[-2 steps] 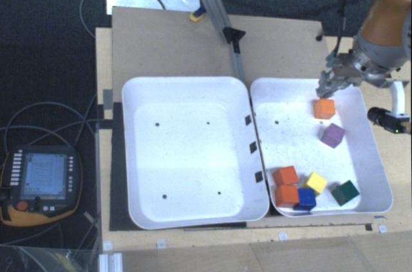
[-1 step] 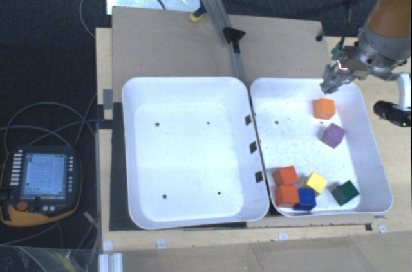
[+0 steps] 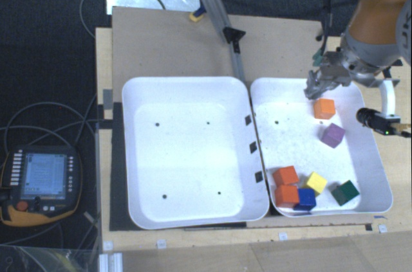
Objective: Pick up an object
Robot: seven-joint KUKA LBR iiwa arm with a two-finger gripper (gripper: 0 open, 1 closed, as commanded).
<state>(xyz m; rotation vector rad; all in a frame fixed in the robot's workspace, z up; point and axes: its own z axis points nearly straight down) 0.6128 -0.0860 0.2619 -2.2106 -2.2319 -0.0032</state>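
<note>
Our gripper (image 3: pixel 317 89) hangs just beyond the orange cube (image 3: pixel 324 108) in the right bin (image 3: pixel 367 155), probably lining up a grasp. We cannot tell its state. The purple cube (image 3: pixel 332 134) sits apart, nearer us.

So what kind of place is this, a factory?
More likely a robotics lab test bench: a robot arm reaches over two white bins, coloured toy blocks serve as practice objects, and a handheld control pendant lies nearby.

Below my claw (image 3: pixel 317 89), an orange cube (image 3: pixel 324 108) sits at five o'clock; the purple block (image 3: pixel 333 135) lies beyond. Open bin floor (image 3: pixel 283 136) stretches toward eight o'clock.
</note>
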